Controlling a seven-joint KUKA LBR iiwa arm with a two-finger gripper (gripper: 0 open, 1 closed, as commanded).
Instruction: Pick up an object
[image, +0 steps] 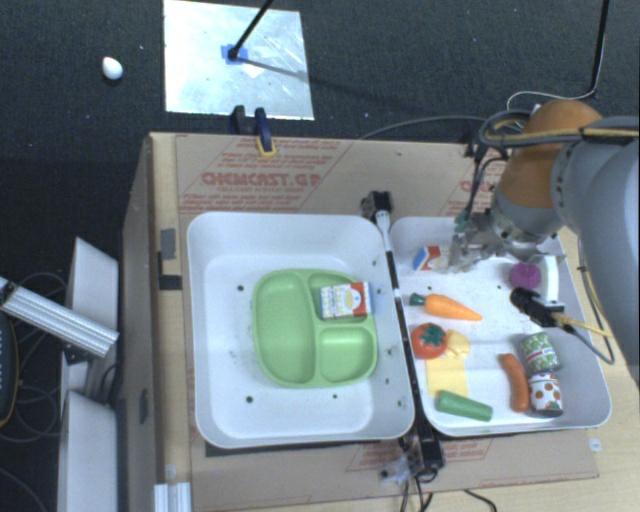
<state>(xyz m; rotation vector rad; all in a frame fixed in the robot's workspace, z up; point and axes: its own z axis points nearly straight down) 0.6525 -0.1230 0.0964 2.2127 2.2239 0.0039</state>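
Observation:
My gripper (463, 256) is low over the back of the right bin (590, 400). A small red, white and blue carton (428, 258) lies just to its left, near the bin's back left corner. A purple object (525, 273) lies to the gripper's right. In front of the gripper are a carrot (447, 307), a red tomato (430, 340), a yellow cheese slice (448, 377) and a green pickle (463, 405). I see nothing held in the gripper.
A sausage (515, 383) and two small cans (538, 352) (545, 394) sit at the right bin's front right. The left bin (215, 300) holds a green divided plate (300, 340) with a small carton (343, 299) on it. A divider (395, 300) separates the bins.

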